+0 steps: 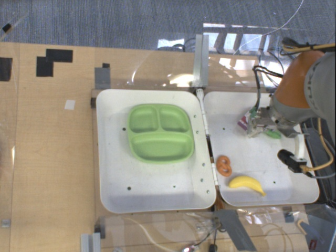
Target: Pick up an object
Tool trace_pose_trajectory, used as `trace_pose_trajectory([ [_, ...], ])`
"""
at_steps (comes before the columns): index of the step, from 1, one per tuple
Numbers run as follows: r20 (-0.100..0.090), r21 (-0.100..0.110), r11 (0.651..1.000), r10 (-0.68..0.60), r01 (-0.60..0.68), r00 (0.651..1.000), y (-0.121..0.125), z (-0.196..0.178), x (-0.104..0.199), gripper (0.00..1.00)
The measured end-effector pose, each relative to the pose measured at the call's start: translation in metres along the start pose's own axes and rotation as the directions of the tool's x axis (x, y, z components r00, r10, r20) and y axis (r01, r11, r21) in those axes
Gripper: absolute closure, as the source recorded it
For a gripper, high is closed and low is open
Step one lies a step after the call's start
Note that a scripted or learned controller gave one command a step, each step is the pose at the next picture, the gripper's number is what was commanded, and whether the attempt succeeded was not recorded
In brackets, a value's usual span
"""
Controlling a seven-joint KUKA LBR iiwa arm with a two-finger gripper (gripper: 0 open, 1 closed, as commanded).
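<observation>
Gripper (255, 126) low over right bin (247, 156)

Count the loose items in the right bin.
4 visible. A banana near the front edge, a pretzel by the left wall, and a purple item and a green item beside the claw. The arm may hide more.

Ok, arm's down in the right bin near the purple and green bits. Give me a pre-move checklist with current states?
1. Gripper low over the right bin: ok.
2. Purple object and green object next to the gripper: ok.
3. Anything held in the jaws: cannot tell.
4. Banana and orange pretzel lying apart from the arm, near the front: ok.
5. Green divided plate lying in the left bin: ok.
</observation>
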State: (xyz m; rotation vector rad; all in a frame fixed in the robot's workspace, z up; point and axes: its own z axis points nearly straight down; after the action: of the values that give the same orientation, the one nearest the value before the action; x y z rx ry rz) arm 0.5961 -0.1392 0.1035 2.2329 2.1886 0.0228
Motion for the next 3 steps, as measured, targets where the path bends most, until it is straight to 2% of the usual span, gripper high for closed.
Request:
trace_pose_trajectory([
  [1,0.0,0.0,1.0,0.0,0.0,1.0,0.0,0.0,0.0,0.0],
  [2,0.001,0.008,0.99,-0.141,0.141,0.99,0.008,0.013,-0.001,0.0],
  [3,0.0,0.01,0.977,-0.214,0.214,0.977,0.058,0.016,-0.021,0.0],
])
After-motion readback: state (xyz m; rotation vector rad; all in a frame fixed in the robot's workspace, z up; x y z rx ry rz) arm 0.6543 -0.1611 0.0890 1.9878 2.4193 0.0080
